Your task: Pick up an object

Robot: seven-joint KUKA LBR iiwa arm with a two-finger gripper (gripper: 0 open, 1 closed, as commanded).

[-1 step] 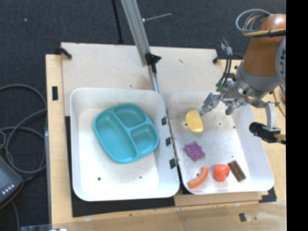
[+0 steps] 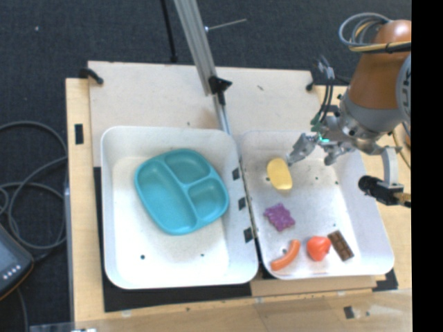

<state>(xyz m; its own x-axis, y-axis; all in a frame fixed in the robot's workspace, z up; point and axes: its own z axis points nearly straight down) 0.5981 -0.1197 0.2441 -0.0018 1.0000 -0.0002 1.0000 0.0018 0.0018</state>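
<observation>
Above the right bin: the gripper (image 2: 317, 151), its two fingers spread apart with nothing between them.
Landmark: the right bin (image 2: 360, 206), shallow and white, the reference for every position below.
Arm: grey with an orange band (image 2: 382, 68), entering over the right bin's far right corner.
Yellow object (image 2: 279, 174): lies in the far left part of the right bin, just beside the gripper's left fingertip; whether they touch cannot be told.
Purple object (image 2: 279, 217): rests left of the right bin's centre, on the near side of the yellow object and apart from it.
Orange sausage-shaped object (image 2: 286, 254): lies at a slant near the right bin's near wall.
Red-orange round object (image 2: 318, 247): sits near the same near wall, between the sausage-shaped object and the brown bar.
Brown bar (image 2: 340, 245): lies in the near right part of the right bin, just beside the round object.
Left bin (image 2: 118, 185): adjoins the right bin's left wall.
Teal divided plate (image 2: 181, 191): lies in the left bin, well apart from the right bin's contents.
</observation>
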